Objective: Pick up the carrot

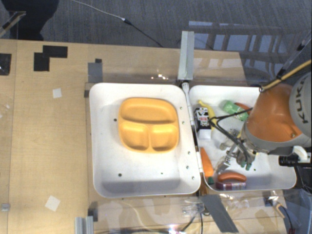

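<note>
Though whether the jaws (229, 164) are parted cannot be told, the carrot (206, 163) just left of them looks light, stiff, smooth, best pinched mid-length.

The arm (275, 118) hides much of the right bin (287, 179) and runs off the right edge; a green thing (233, 107) lies half-covered behind it.

We see a yellow divided plate (148, 124) in the left white bin (105, 145), well to the left of the fingers. In the right white bin (282, 179), a green item (232, 108) lies above the fingers, a black-and-yellow object (202, 116) up and left of them, and a reddish-brown item (231, 178) just below them.
</note>
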Controlling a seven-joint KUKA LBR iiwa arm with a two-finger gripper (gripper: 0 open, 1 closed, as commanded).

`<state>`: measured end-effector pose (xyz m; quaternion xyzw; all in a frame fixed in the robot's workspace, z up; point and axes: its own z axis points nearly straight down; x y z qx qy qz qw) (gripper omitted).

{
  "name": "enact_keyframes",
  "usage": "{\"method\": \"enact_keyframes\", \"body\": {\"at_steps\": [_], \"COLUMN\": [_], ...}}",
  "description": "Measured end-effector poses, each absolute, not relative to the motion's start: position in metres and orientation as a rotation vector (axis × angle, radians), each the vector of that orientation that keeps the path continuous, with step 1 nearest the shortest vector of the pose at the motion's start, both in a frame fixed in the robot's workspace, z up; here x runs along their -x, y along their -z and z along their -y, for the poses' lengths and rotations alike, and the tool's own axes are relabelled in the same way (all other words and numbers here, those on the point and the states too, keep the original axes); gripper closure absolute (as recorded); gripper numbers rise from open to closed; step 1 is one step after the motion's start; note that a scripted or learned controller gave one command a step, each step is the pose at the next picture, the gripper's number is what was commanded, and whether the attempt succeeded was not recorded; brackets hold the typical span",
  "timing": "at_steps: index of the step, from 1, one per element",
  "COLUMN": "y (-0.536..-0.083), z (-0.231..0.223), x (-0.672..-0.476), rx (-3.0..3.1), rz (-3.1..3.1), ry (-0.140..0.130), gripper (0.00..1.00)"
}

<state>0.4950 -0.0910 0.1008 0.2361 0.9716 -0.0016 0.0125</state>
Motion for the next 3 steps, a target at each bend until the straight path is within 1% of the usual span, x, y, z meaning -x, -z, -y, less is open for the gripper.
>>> {"method": "enact_keyframes", "body": {"at_steps": [1,2,3], "y": [-0.090,-0.089,-0.088], "z": [0.090,0.091,0.090], "x": [-0.492,-0.490,-0.503], "rx": [-0.760,-1.364,-1.227], "rz": [-3.029,-2.819,-2.886], "ry": [0.009,-0.003,-0.001], "gripper": [0.00,0.00,0.00]}}
